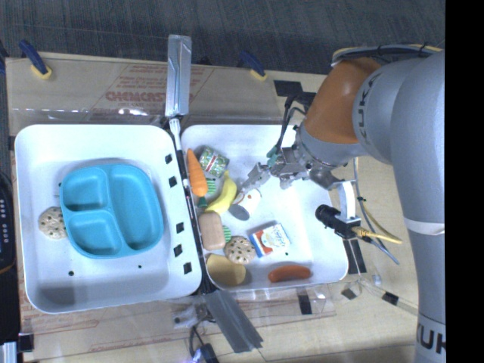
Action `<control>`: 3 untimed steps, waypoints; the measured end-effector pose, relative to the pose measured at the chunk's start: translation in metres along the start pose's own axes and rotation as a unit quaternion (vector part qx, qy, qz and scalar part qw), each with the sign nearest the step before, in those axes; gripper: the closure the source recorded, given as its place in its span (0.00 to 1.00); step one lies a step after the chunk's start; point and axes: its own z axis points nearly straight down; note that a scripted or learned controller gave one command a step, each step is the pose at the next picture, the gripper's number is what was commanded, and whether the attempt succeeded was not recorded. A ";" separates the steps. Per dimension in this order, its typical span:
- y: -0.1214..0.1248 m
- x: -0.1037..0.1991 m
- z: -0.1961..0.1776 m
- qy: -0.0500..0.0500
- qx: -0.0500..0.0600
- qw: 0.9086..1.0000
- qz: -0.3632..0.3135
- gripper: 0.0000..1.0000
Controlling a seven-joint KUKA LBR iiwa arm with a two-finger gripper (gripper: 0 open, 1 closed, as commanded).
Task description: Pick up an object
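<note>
Gripper [249, 181] is reaching in from the right of the frame into the right bin [333, 257], with its tip down near the centre of the picture, right over the cluster of toy food. Honestly can't tell whether it's spread or pinched together; the tip blurs into the stuff underneath, and nothing is clearly caught in it.

Nearest candidates: a yellow banana [224, 195] just left of the tip, and a small white-and-grey cup-like thing [246, 203] just below it (too small to name properly). An orange carrot [197, 174] and a green packet [214, 161] sit up-left of those, close to the divider. Lower in the bin there's a tan bread piece [212, 230], a cookie [239, 249], a little carton [270, 239], a sausage [290, 273] and a yellowish chip-like piece [227, 271] in the bottom corner. The left bin [30, 203] has a blue divided tray [111, 208] with another cookie [52, 221] just beside it.

What I'd worry about: everything near the tip is packed tight, touching or nearly so. My guess is the close could land between two items, shove the banana into the carrot, or clip just an edge so the thing slips out on the lift. Rounded banana, little cup... both look easy to squirt sideways.
</note>
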 end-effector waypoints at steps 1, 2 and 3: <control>0.010 0.035 0.062 0.000 -0.004 1.000 -0.011 0.00; 0.037 0.049 0.058 -0.005 -0.006 0.999 -0.039 0.00; 0.041 0.101 -0.045 0.000 -0.010 1.000 -0.019 0.00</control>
